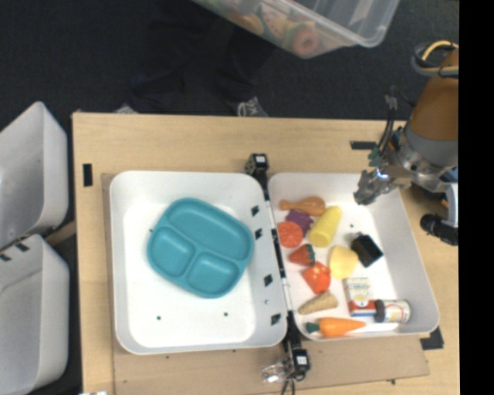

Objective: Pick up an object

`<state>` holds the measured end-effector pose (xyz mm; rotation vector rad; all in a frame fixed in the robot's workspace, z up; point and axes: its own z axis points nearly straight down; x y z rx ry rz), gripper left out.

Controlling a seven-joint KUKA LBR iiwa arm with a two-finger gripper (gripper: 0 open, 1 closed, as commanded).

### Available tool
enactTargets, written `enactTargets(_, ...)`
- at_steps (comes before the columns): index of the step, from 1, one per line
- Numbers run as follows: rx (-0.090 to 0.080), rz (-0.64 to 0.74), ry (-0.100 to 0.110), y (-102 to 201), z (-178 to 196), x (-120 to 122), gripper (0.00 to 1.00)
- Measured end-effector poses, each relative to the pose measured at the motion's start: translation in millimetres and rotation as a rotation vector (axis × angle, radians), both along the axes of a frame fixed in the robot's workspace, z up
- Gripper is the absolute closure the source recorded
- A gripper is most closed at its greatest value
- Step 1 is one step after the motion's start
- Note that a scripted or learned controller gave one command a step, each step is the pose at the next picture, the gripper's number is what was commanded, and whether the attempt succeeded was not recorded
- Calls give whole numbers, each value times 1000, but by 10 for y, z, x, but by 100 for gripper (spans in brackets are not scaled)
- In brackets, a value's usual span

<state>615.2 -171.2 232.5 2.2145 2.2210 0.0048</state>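
Observation:
The right bin (401, 224) holds several toy foods: a chicken drumstick (303, 205), a yellow corn piece (326, 224), a tomato (290, 234), a strawberry (302, 254), a red pepper (316, 276), a lemon (343, 261), a black block (367, 249), a small carton (357, 292), a bottle (384, 311), a cone (318, 303) and a carrot (337, 327). My gripper (371, 186) hangs above the bin's far right corner, away from the toys, with nothing seen in it.
A blue divided plate (201, 247) lies in the left bin (131, 308). A clear plastic tub (316, 19) of toys hangs above the bench's far edge. White chairs (27, 231) stand at the left.

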Motion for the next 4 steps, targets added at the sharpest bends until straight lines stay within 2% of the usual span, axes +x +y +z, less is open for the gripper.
enactTargets(1, 1, 1, 5, -9, 79, 8, 100)
enactTargets(2, 1, -3, 9, 253, -23, -426, 100)
enactTargets(3, 1, -4, 7, 469, 60, -816, 100)
enactTargets(4, 3, 2, 7, 760, 136, -948, 100)
